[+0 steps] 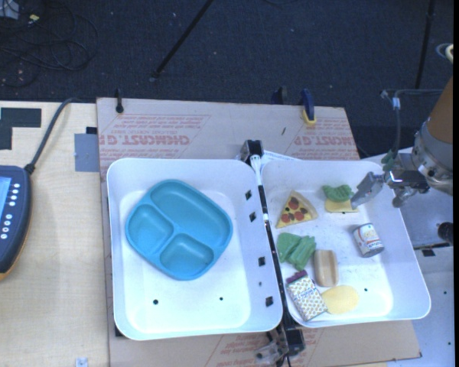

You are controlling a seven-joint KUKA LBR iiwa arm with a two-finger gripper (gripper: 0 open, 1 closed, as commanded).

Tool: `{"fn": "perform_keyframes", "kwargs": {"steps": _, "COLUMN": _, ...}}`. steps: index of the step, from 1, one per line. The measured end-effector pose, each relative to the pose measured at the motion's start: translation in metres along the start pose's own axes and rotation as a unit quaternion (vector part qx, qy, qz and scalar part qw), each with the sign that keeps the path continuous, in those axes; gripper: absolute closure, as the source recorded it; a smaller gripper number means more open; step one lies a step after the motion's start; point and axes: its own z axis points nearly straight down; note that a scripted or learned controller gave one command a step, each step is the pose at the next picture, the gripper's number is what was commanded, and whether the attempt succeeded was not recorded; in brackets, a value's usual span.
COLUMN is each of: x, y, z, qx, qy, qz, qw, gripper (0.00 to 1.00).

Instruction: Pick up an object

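Nothing has been picked up yet, so the whole grasp is left. The claw (pixel 381 188) hangs spread and bare over the right bin (pixel 413 281) at its 2 o'clock edge, just beside the green toy (pixel 337 193). That bin also holds a pizza slice (pixel 296 209), a can (pixel 368 240), a hot dog (pixel 325 267) and a lemon (pixel 340 300). The left bin (pixel 130 297) holds a blue plate (pixel 179 228).

One fixed camera looks down at a slant over the pale wooden surface (pixel 46 297), both shallow white bins (pixel 138 319) in frame.
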Motion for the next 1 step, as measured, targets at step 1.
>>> {"fn": "perform_keyframes", "kwargs": {"steps": 1, "x": 0.0166, "y": 0.0566, "z": 0.1473, "qx": 0.005, "qy": 0.002, "qz": -0.001, "qw": 1.0000, "gripper": 0.00}}
